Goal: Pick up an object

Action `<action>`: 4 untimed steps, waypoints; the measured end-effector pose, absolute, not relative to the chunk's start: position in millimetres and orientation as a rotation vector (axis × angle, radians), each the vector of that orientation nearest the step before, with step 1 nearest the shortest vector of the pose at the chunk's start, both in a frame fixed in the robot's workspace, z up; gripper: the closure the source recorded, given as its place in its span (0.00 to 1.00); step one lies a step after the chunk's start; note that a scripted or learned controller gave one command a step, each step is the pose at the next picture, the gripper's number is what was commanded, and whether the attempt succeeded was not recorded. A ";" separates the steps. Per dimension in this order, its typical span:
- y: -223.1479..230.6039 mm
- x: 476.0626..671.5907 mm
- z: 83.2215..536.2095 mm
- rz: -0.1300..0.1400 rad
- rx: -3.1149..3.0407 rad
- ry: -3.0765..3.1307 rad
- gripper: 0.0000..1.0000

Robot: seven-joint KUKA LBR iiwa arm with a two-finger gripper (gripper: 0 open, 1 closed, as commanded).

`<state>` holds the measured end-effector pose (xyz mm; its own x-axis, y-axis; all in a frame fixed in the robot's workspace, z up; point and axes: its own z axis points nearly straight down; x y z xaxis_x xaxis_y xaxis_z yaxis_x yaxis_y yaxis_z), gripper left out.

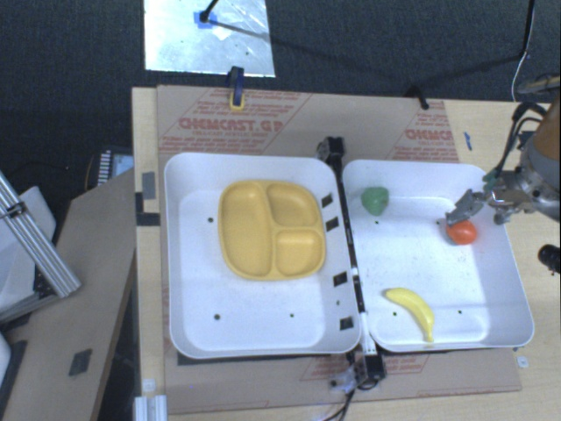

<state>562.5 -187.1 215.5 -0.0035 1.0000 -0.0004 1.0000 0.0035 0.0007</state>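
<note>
A small red-orange object [462, 231], round like a tomato, lies near the right side of the right bin [438, 340]. My gripper [466, 209] reaches in from the right and hangs directly over its upper edge, touching or nearly touching it. Farther off in the same bin, a green object [375, 200] sits near the back left corner and a yellow banana [413, 310] lies toward the front.
The left bin [193, 323] holds a yellow divided plate [270, 229]. A black ridge with clips [344, 235] separates the two bins. The arm's wrist [535, 182] stands over the right bin's right rim. Cardboard lies under both bins.
</note>
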 end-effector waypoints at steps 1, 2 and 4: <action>-184.2 556.3 154.7 -0.003 2.223 2.225 0.00; -175.5 559.5 108.0 -0.002 2.218 2.229 0.00; -175.6 561.0 95.4 0.002 2.219 2.220 1.00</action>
<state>561.0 -175.6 95.4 -0.0005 1.0000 -0.0013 1.0000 0.0005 0.0032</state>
